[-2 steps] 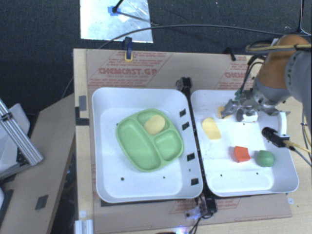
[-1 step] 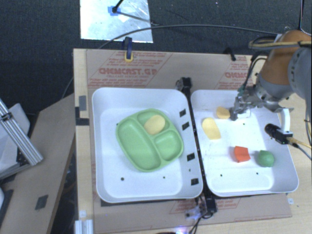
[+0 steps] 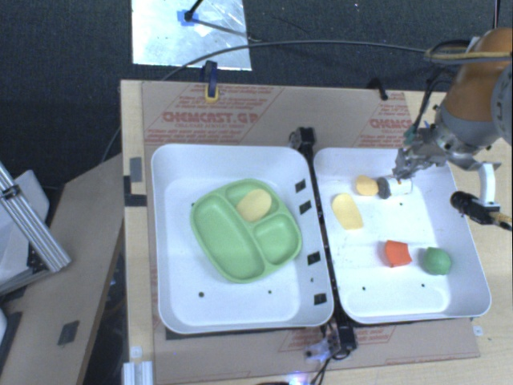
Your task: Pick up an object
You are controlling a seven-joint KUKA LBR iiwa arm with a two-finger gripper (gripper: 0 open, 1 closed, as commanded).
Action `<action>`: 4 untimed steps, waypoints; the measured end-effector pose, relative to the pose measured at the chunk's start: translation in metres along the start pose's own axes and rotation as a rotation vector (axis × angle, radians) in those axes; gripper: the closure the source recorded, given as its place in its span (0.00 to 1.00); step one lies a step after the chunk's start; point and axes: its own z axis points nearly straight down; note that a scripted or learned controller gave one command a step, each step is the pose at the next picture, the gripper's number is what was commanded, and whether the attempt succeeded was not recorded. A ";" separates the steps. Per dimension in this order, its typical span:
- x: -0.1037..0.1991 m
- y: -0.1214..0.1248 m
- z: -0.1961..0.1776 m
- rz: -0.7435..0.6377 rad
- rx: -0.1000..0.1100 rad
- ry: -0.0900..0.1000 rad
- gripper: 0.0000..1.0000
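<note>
1 fixed camera looks down at a slant on 2 white bins.

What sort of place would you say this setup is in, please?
Probably a robotics lab's pick-and-place test bench: two white bins on a cardboard-covered bench, toy food items, and the arm's end effector over the right bin.

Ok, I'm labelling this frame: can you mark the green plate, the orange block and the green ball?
green plate (image 3: 228,243): camera view, on its long left compartment.
orange block (image 3: 397,253): camera view, on the middle of its top.
green ball (image 3: 438,260): camera view, on the middle of it.
</note>
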 end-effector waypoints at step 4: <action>0.088 -0.015 -0.086 -0.006 0.005 0.002 1.00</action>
